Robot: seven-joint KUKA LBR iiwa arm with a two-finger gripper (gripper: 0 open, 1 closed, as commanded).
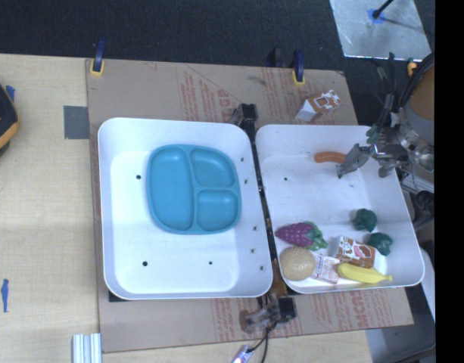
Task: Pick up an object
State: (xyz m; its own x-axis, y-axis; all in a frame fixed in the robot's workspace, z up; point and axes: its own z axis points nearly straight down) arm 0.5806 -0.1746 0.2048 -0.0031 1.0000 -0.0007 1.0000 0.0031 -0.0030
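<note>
Hand over right bin, nothing held.
Orange sausage (329, 157) lies at the right bin's (292, 138) far end, just left of the hand (370, 161), whose fingers (351, 162) stand wide apart. Grapes (298, 234), bun (297, 263), banana (362, 275) crowd the near edge; blue plate (193, 188) occupies the left bin (110, 203).

Both white bins (110, 203) are showing smooth, faintly glossy plastic. The blue divided plate (194, 188) is looking like matt plastic. Brown cardboard (216, 89) is lying flat and dull under them, on a pale wood-grain desk (35, 225). The gripper (368, 159) is glinting like bare metal.
</note>
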